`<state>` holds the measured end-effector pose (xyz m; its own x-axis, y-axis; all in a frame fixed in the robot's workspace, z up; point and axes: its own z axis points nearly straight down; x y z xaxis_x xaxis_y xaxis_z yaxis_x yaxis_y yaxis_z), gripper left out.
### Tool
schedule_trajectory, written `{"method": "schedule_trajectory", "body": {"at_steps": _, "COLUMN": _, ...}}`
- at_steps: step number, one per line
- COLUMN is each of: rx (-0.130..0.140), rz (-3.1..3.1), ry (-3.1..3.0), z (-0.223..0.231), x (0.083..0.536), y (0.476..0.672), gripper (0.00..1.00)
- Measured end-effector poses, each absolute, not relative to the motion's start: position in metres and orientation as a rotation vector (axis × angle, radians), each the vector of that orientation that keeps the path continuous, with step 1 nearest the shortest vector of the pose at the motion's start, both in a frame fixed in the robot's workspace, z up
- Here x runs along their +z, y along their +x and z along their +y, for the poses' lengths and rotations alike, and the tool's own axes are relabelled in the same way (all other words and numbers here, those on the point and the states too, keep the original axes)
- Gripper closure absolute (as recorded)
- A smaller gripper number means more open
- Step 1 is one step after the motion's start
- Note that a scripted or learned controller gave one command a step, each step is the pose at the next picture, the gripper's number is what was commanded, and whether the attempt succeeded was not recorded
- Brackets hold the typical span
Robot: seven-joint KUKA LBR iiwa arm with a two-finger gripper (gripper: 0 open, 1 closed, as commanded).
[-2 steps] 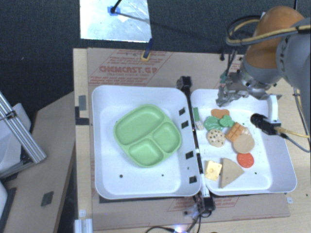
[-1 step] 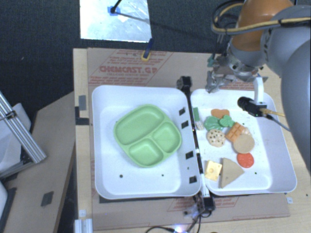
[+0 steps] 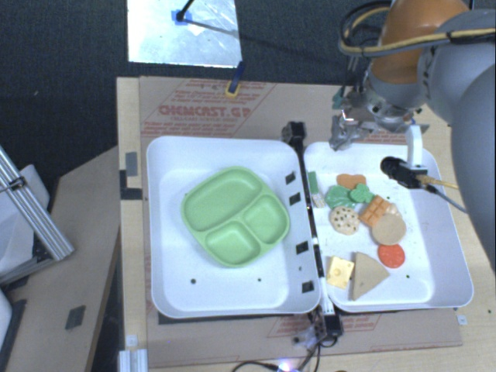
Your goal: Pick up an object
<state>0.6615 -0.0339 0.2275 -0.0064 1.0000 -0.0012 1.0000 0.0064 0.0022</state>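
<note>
My gripper (image 3: 343, 136) hangs above the far edge of the right bin (image 3: 446, 266), its fingers pointing down with nothing seen between them. Below it in that bin lie toy foods: an orange piece (image 3: 351, 181), green pieces (image 3: 346, 196), a cookie (image 3: 343, 220), a waffle-like orange block (image 3: 375, 208), a tan round slice (image 3: 389, 229), a red tomato slice (image 3: 391, 256), a yellow cheese square (image 3: 339, 271) and a tan wedge (image 3: 366, 275). The nearest food, the orange piece, lies a little nearer the camera than the gripper.
The left bin (image 3: 167, 270) holds a green three-compartment plate (image 3: 235, 216). A black hinged divider (image 3: 304, 208) runs between the bins. Cardboard (image 3: 201, 107) underlies both bins. A shiny sheet (image 3: 183, 22) lies at the back left.
</note>
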Motion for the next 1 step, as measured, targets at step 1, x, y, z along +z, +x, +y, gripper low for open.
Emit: {"method": "schedule_trajectory", "body": {"at_steps": 1, "rx": 0.0, "rz": 2.22, "ry": 2.22, "z": -0.047, "x": 0.2153, "y": 0.66, "gripper": 1.0}}
